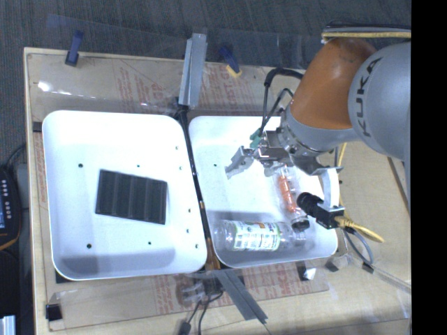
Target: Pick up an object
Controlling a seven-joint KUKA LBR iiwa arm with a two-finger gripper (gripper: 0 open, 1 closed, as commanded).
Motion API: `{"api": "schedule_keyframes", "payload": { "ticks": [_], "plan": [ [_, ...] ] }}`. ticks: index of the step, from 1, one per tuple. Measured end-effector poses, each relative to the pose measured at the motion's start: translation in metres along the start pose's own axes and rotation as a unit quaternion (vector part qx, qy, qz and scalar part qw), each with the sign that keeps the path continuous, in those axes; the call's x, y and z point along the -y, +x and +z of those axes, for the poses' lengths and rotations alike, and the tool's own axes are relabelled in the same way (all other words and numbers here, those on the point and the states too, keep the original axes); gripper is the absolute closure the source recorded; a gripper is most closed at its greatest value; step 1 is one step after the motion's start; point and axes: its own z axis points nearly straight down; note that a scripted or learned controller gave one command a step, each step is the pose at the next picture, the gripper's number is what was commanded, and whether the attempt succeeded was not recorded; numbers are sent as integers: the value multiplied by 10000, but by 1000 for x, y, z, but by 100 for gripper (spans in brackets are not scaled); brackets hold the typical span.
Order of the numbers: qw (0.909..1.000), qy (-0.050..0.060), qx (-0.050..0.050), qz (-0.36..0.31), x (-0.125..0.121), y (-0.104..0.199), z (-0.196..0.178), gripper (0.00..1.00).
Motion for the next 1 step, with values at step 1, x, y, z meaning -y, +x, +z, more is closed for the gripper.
{"api": "schedule_keyframes", "payload": {
  "ticks": [1],
  "plan": [
    [10000, 0, 0, 0, 0, 0, 0, 0]
  ]
}}
